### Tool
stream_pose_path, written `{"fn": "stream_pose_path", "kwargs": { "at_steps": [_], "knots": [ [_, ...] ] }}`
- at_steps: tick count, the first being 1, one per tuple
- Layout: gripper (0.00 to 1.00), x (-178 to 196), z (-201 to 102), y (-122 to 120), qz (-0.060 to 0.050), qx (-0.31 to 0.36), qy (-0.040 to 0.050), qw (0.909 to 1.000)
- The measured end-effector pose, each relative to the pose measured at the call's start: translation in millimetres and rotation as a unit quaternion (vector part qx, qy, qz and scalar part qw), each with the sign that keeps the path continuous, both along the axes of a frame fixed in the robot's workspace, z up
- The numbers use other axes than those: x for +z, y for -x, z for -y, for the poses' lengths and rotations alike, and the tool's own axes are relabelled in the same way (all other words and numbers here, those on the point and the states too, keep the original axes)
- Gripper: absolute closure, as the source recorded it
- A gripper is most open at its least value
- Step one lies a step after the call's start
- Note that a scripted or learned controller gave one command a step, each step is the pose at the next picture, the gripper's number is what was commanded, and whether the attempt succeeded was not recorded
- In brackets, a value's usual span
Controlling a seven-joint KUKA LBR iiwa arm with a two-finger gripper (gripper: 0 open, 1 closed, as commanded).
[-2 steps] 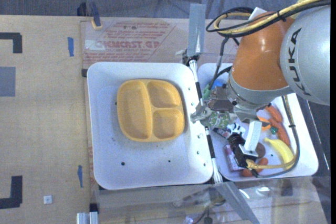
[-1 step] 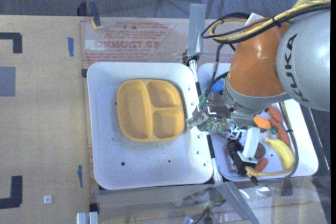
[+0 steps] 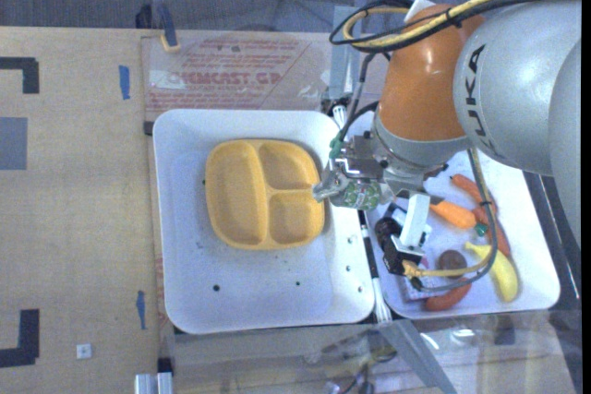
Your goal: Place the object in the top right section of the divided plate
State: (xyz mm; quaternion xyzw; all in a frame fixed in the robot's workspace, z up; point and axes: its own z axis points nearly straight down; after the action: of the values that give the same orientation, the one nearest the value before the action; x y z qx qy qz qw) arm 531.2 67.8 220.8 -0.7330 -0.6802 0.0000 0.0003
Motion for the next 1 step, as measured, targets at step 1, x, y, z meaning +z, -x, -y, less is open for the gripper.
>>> {"fn": "stream_pose_path", "kwargs": {
  "at_steps": [1],
  "knots": [
    [1.0, -36.9, 35.1, 37.2, -0.001, 0.138, -0.0004, 0.9905]
  ]
}}
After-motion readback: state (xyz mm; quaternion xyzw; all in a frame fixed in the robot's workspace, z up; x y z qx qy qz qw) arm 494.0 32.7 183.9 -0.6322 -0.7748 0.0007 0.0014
